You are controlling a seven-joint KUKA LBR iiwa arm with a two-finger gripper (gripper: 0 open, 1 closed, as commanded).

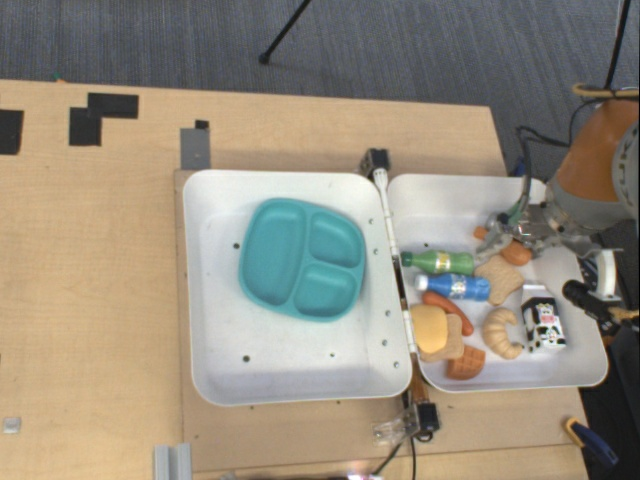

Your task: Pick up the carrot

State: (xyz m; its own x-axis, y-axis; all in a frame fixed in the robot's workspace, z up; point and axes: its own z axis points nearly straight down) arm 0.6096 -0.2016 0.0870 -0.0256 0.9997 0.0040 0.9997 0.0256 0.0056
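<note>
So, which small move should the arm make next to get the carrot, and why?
Probably a short, straight descent. The tool sits right over the carrot in the right bin, and orange shows on both sides of it, so it seems lined up. From this view I cannot tell whether it is low enough to grip.

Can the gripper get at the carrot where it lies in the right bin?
Probably yes. The gripper is already right over the carrot near the right bin's far side, with nothing on top; a bread piece crowds it below.
</note>
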